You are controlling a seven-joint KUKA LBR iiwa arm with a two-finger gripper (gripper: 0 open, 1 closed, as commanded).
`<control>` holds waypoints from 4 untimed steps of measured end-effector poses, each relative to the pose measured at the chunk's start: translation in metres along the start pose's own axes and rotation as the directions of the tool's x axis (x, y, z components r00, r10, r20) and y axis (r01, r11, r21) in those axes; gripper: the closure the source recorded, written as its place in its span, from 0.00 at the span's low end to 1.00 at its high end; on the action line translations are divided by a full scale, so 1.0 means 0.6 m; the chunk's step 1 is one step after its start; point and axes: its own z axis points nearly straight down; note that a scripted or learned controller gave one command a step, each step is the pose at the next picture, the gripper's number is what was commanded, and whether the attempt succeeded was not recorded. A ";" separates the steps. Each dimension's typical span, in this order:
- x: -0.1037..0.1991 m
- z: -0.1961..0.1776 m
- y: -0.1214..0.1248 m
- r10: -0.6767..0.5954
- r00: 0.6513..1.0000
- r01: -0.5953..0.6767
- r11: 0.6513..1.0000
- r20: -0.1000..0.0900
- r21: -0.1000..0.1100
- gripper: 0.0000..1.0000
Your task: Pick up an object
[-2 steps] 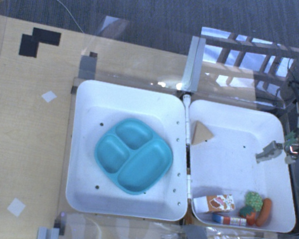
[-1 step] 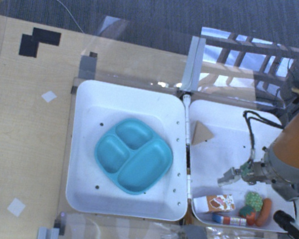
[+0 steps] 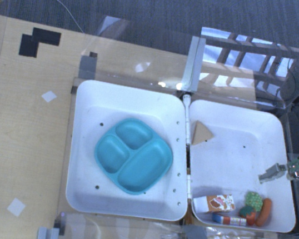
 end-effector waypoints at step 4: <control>0.077 0.067 0.051 0.141 0.990 -0.141 0.990 -0.001 0.000 0.00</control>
